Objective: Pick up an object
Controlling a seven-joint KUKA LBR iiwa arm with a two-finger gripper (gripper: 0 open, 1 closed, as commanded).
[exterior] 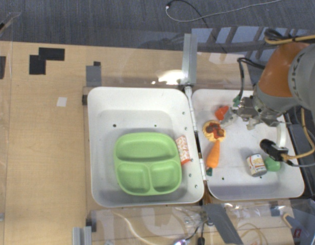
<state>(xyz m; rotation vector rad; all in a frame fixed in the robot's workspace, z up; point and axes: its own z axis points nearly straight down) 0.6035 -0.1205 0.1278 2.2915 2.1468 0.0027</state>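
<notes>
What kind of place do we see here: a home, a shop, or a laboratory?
Most likely a robotics laboratory. A grey and orange robot arm reaches over two white bins on a wooden bench; toy food such as a carrot lies inside, and loose cables run across the carpet.

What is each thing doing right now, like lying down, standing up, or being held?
Green divided plate: flat, right way up, in the left bin.
Small wrapped packet: lying by the plate's right rim.
Toy carrot: lying down in the right bin.
Pizza-like toy: lying flat.
Red piece: lying loose near the gripper.
Small carton: tipped over.
Green item: resting beside the carton.
</notes>
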